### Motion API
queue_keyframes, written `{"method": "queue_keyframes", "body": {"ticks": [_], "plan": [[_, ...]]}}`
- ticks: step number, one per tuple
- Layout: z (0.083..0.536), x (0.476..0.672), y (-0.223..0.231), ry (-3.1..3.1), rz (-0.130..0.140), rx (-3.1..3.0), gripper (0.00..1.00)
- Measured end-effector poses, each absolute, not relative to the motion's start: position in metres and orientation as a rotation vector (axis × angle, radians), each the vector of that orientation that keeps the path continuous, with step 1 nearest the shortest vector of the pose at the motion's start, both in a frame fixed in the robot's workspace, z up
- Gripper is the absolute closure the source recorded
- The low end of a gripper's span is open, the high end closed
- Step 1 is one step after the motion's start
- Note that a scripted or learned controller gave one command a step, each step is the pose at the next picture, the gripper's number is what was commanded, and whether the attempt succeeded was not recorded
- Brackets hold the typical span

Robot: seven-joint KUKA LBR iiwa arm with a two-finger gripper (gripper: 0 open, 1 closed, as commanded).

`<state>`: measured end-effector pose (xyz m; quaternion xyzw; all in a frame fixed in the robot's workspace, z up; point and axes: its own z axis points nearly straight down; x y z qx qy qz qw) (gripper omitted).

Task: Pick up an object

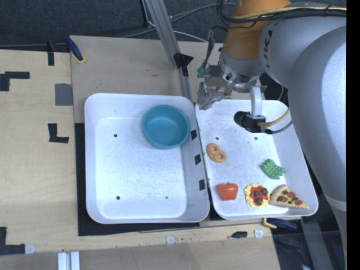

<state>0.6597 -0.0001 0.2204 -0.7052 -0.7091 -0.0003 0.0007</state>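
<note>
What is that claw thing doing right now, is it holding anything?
End effector: above the far corner of the right white bin; nothing visible in it, and whether it is open or shut cannot be told.

Grey arm [315,89] entering from the right, orange band above the wrist, end effector [207,99] angled down-left, dark and blurred, nothing visibly gripped

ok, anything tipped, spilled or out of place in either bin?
Nothing stands out. The round blue bowl sits upright in the left white bin. In the right white bin, the brown pretzel, red tomato, green leafy piece, small round pizza and pizza slice lie apart, inside the rim.
</note>
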Motion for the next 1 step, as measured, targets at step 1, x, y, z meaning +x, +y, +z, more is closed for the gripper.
{"method": "queue_keyframes", "body": {"ticks": [1], "plan": [[0.2140,0.6667,0.0483,-2.225,0.000,-2.216,1.00]]}}
